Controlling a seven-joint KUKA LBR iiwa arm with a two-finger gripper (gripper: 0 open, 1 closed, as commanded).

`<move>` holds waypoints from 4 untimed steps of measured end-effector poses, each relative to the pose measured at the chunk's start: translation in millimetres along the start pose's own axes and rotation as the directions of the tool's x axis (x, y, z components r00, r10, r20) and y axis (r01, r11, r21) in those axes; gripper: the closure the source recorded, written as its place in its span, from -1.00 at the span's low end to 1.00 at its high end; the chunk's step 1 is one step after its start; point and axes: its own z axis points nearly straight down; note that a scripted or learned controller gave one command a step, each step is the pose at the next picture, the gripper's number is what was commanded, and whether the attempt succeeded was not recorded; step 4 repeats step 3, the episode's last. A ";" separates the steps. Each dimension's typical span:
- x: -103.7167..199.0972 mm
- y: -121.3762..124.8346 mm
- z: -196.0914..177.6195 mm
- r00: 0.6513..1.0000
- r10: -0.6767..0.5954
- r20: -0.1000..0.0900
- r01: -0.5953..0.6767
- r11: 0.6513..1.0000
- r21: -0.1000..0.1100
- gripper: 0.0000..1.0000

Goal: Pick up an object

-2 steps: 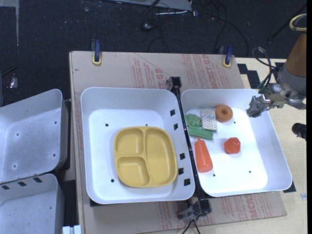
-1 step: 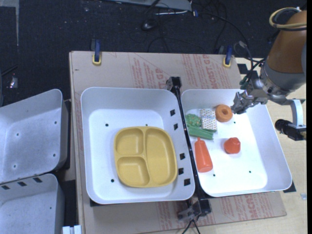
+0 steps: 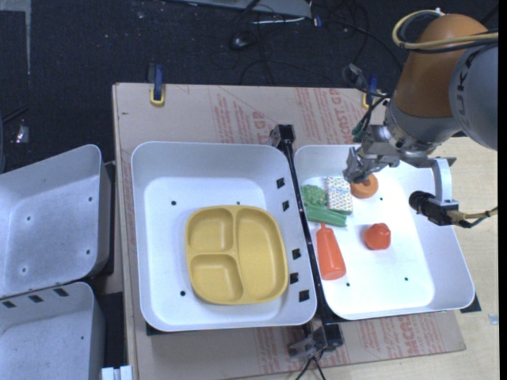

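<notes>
Currently listed, right bin (image 3: 444, 291): gripper (image 3: 358, 172) low over an orange round piece (image 3: 365, 187) near the bin's back, finger spread cannot be told; patterned white packet (image 3: 339, 195) just beside it; green item (image 3: 321, 206); orange carrot-like piece (image 3: 329, 252); small red item (image 3: 378, 237). Left bin (image 3: 158, 212): yellow divided plate (image 3: 236, 254), centred

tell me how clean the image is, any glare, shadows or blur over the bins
Camera view: even overhead light, soft shadows under the yellow tray and the toys; mild glare whitens the right bin; bins fairly sharp; the gripper over the small orange piece reads dark and slightly soft, its detail lost.
</notes>
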 end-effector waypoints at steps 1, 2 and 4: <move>57.9 15.1 7.3 1.000 0.000 0.000 0.000 1.000 -0.002 1.00; 120.9 27.5 8.3 1.000 -0.001 -0.001 0.001 1.000 -0.003 1.00; 169.0 37.7 -4.1 1.000 0.000 -0.001 0.000 1.000 -0.004 1.00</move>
